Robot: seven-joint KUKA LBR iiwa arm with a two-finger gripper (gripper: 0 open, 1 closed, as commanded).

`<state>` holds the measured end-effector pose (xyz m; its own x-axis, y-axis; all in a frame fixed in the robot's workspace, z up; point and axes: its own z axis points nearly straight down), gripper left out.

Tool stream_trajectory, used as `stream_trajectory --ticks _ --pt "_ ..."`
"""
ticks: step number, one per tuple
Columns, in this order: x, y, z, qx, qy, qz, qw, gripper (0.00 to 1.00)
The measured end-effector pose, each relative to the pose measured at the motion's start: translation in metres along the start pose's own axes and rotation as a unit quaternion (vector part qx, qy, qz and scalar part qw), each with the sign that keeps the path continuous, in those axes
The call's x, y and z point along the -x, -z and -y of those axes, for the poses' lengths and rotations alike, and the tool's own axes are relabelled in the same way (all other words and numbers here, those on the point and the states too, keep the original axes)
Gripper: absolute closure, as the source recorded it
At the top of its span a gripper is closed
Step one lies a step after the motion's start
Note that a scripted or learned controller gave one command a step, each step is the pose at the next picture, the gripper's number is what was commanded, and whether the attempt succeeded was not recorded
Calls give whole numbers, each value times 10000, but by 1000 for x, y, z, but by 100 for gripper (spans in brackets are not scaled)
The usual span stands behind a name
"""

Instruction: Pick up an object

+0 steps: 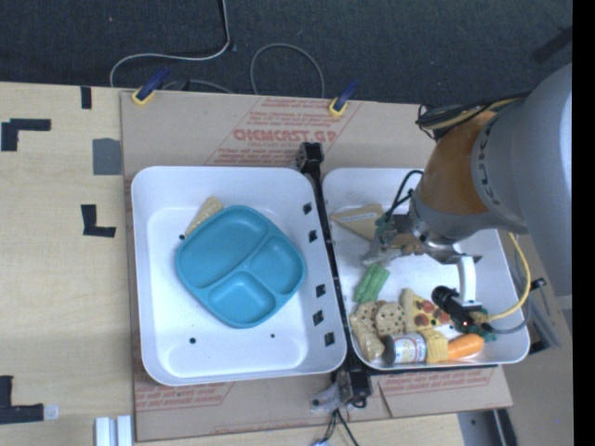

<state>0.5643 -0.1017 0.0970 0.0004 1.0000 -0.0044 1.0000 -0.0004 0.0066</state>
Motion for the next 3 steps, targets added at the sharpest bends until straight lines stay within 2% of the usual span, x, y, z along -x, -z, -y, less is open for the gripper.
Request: stream_trajectory --ticks 1,2,3 --pt "0 -1 0 -4 2 1 10000 0" --pt "-1 -10 46 17 4 -7 10000 0" --pt "0 1 45 16 0 6 10000 100"
